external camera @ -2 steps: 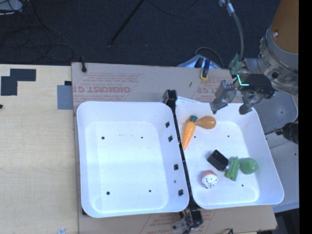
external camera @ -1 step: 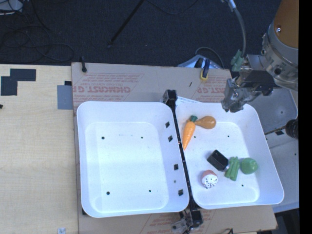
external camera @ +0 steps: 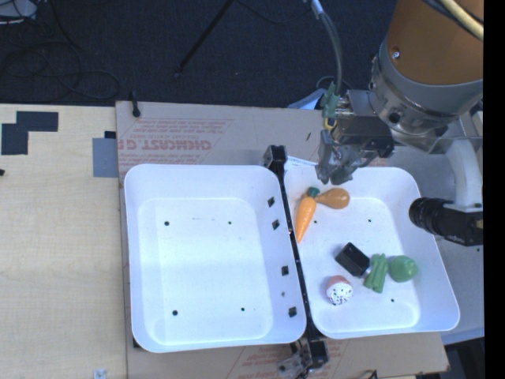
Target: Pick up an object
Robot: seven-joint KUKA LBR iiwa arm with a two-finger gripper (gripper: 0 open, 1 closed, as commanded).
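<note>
Camera view looks down on the gripper (external camera: 338,172), which hangs low over the far edge of the right bin (external camera: 426,306), its dark fingers (external camera: 330,174) bunched above the toys; whether they are spread or closed cannot be told from this angle, and nothing shows between them. Just beneath and in front of the tips lies an orange pear-shaped toy (external camera: 334,198), touching or nearly touching the green top of a toy carrot (external camera: 304,215) that slants toward the divider between the bins. Either would be the nearest thing to take. Both look like small, light, hard plastic play food, smooth and probably slippery; the rounded toy may squirt out of a pinch, so a grip across the carrot's thicker upper body, square to its long axis, seems safer. Nearer the middle of the bin lie a small black block (external camera: 353,258), a green vegetable toy (external camera: 389,270) beside it, and a white spotted ball-like piece (external camera: 339,291). Beside it, the left bin (external camera: 142,212) sits on cardboard on the desk (external camera: 55,251).
</note>
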